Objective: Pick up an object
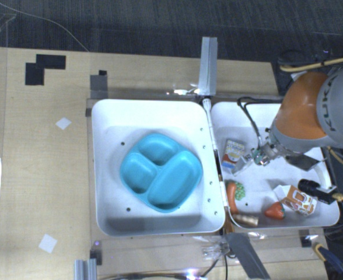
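Over the right bin (228, 120), claw (262, 156) hangs low, at the end of the arm (311, 107). Claw is small and blurred at this slant: cannot tell how far open it is. Nothing seen held in it.

Hidden / unclear:
- Arm covers the bin's far right corner and part of its right wall.
- Grey piece (227, 165), below-left of claw, partly tucked under the packet; cannot identify it.
- Packet print too small to read.

Candidate things, all in the same bin as the claw:
- Packet (234, 150): just left of claw, near but not touching. Lies flat, long axis roughly top-to-bottom of the view, slightly slanted.
- Carrot (232, 198): below-left of claw, close to the divider wall. Long axis runs along that wall; green bit beside its upper end.
- Brown cylinder (248, 219): well below claw, lying along the bin's near wall, axis left-right.
- Red thing (275, 211): below claw, slightly right; shape unclear.
- Carton (300, 202): below-right of claw, lying tilted, just beside the red thing.

Far left of claw: left bin (110, 156) holds a blue plate (160, 171) with three compartments. Both bins sit on the counter (37, 174).
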`<control>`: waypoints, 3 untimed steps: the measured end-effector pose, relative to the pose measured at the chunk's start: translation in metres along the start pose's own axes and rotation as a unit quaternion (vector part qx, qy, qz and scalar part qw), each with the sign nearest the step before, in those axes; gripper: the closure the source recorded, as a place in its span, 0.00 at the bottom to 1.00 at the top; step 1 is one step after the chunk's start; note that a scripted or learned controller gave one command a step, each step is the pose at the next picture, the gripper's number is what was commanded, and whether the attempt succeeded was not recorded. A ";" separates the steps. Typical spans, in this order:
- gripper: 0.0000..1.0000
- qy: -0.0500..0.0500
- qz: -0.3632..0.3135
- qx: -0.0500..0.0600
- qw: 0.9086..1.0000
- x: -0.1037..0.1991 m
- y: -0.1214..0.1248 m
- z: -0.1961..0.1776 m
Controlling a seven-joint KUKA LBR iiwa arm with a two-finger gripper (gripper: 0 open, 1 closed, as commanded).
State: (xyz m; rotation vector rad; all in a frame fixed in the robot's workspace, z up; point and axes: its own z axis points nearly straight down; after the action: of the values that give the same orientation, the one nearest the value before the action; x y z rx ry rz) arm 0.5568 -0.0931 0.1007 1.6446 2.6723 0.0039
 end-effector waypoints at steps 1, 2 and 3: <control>0.00 0.000 -0.050 0.000 0.999 0.004 -0.030 -0.031; 0.00 -0.001 -0.054 0.000 0.999 -0.048 -0.072 -0.042; 0.00 0.000 -0.002 0.001 1.000 -0.071 -0.110 -0.005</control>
State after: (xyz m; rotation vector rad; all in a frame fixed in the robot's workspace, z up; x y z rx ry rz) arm 0.4908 -0.2057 0.1052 1.6402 2.6751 0.0019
